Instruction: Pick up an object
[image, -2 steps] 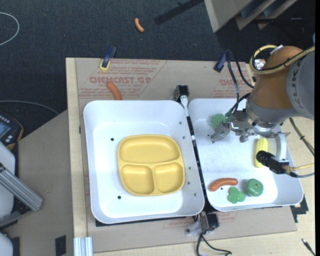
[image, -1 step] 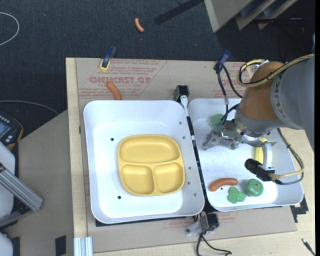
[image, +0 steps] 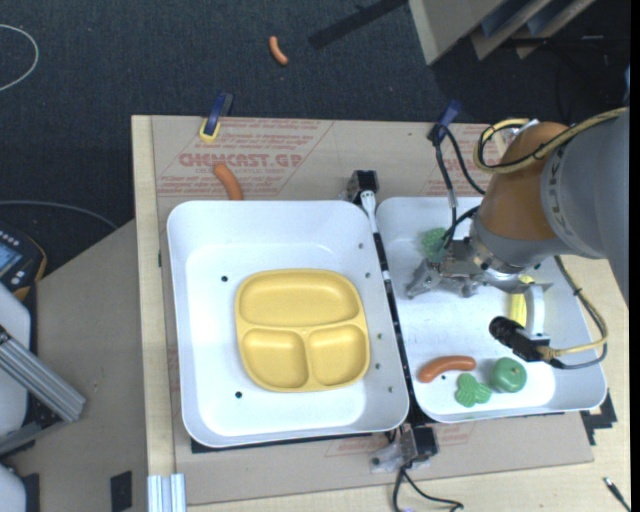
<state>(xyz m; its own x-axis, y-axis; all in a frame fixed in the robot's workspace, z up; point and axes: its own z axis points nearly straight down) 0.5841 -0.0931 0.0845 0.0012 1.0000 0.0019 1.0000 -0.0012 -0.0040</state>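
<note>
Approach step — the gripper (image: 443, 281), jaws spread and empty, hangs over the right bin (image: 400, 330); the toy sausage (image: 447, 368) calls for a descent.

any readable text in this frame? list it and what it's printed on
"CHEMCAST GP" in red, on the brown board under the bins; last letters partly blurred.
Smaller red lines above and below it: too blurred to read.
No print legible on the yellow tray or white bins.

The gripper (image: 440, 279) hangs low in the right bin (image: 572, 392) — a sausage (image: 446, 368) and green toys (image: 490, 382) lie near its front edge; a yellow divided plate (image: 300, 328) sits in the left bin (image: 200, 330).
</note>
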